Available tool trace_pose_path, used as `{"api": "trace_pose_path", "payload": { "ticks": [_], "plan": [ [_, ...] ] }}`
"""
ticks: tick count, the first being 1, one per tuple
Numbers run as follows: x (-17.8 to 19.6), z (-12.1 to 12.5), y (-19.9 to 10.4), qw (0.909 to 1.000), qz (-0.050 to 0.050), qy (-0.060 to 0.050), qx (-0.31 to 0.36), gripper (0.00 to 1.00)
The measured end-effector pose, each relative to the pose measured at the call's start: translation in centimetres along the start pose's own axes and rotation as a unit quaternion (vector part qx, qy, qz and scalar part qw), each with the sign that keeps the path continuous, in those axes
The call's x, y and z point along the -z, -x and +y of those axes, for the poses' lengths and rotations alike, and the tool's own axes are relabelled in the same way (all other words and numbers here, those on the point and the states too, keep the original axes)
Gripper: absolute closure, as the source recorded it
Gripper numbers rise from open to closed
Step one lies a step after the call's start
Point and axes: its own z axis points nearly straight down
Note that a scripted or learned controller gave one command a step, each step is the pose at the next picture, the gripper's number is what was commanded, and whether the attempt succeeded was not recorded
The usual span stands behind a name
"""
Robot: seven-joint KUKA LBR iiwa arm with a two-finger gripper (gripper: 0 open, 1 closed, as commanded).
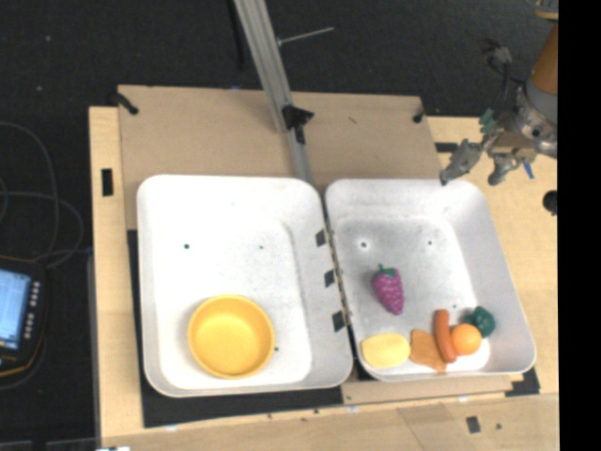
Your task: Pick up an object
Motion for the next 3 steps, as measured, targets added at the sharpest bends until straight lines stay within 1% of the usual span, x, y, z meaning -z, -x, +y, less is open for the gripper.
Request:
{"api": "trace_pose_path", "payload": {
  "ticks": [1,2,3],
  "plan": [
    [0.0,0.0,0.0,1.0,0.0,0.0,0.0,0.0],
    [-6.1,-0.6,-0.3,1.0,0.001,-0.003,-0.001,0.0],
    [-12.3,-1.0,0.3,1.0,0.001,-0.003,-0.002,0.0]
  ]
}}
